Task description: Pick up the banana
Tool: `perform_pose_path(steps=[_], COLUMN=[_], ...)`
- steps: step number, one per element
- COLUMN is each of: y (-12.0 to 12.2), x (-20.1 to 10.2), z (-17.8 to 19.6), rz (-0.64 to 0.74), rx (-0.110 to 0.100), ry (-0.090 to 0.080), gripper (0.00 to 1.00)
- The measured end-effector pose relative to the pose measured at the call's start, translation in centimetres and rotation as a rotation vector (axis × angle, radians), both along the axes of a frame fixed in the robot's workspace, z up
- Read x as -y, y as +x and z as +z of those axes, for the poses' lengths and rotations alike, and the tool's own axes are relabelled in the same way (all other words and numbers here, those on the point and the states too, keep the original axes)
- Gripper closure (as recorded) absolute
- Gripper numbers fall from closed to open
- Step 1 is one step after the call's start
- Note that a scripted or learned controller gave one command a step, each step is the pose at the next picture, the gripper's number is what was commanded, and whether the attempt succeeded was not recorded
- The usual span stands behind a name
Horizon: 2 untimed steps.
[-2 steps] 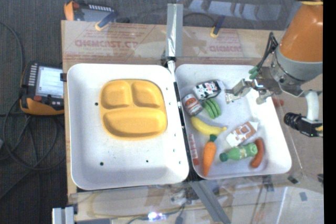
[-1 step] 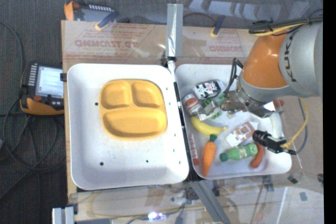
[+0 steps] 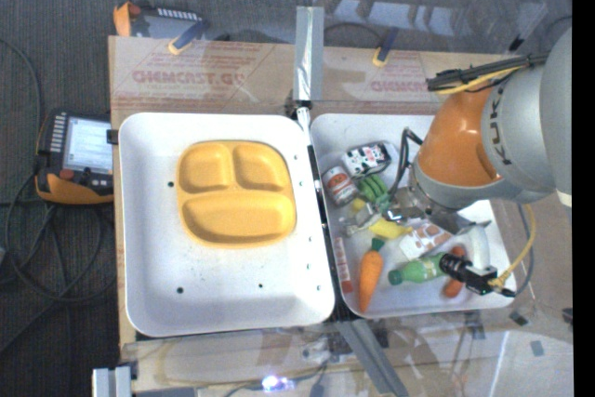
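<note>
In the right bin (image 3: pixel 325 130), the banana (image 3: pixel 386 228) is lying among the other toys with its long side going left to right, just under the jaws (image 3: pixel 400 211), and I cannot tell how they are standing

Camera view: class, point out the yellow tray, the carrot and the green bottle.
Yellow tray (image 3: pixel 238 191), camera view, centre divider.
Carrot (image 3: pixel 370 274), camera view, mid-body.
Green bottle (image 3: pixel 416 271), camera view, its body.
</note>
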<state>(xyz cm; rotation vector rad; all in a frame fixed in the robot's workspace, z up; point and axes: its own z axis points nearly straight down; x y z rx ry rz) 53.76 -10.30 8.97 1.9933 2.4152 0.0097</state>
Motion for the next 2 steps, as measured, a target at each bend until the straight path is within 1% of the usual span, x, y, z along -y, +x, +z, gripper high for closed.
perform_pose_path(steps=[1, 2], y=[0.1, 5.3], x=[0.0, -3.4], z=[0.9, 10.9], rz=[0.000, -0.208], rx=[0.001, -0.014], ry=[0.000, -0.001], gripper=[1.00, 1.00])
